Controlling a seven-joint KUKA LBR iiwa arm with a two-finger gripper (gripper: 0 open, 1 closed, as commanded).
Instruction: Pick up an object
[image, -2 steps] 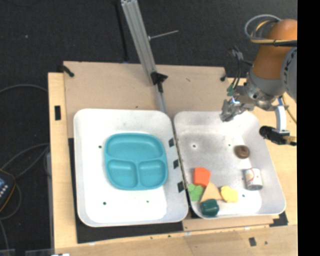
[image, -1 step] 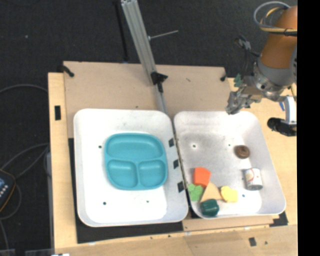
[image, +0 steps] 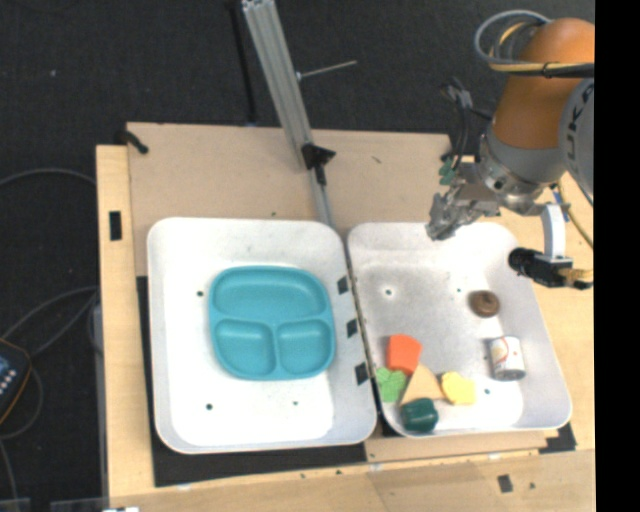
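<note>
My gripper (image: 443, 226) hangs over the far edge of the right bin (image: 440, 270), well above its floor, and I see nothing held in it. The bin's objects lie towards its near side: an orange block (image: 404, 352), a green piece (image: 390, 383), a tan wedge (image: 424, 383), a yellow piece (image: 459, 388) and a dark green piece (image: 420, 414). A small brown disc (image: 485, 303) and a white can with a red label (image: 506, 357) lie nearer the right wall.
The left bin (image: 180, 300) holds a teal divided plate (image: 271, 321). A slanted metal pole (image: 290, 110) rises from the bench behind the bins. The far half of the right bin is bare floor.
</note>
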